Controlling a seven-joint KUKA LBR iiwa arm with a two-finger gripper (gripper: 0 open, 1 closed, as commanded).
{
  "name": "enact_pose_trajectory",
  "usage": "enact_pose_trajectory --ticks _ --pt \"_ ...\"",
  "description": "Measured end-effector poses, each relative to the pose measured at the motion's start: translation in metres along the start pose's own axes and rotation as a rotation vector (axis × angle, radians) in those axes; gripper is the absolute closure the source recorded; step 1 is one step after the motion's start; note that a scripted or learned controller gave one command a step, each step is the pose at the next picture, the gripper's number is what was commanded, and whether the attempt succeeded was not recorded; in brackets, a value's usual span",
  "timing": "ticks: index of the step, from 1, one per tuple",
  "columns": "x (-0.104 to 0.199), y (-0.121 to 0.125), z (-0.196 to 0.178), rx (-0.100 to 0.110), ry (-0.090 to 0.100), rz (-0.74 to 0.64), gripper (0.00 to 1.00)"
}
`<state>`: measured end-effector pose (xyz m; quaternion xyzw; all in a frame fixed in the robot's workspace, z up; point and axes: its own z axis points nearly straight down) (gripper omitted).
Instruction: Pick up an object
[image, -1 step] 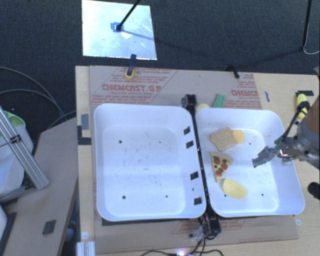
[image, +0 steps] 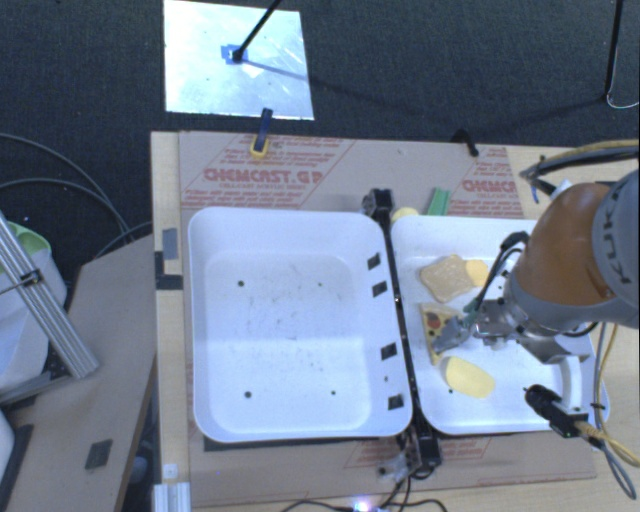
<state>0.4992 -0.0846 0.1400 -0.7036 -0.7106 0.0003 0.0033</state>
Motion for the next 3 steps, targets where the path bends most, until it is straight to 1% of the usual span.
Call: enact_pose_trajectory --ticks 1,2,3 --pt "0.001 0.049 0.058 -0.008 -0.004 0.003 0.0" --pt "0.0 0.047 0.045 -0.008 -0.004 0.007 1.0" --pt "0.084 0.044 -0.05 -0.014 -0.001 -0.003 1.0"
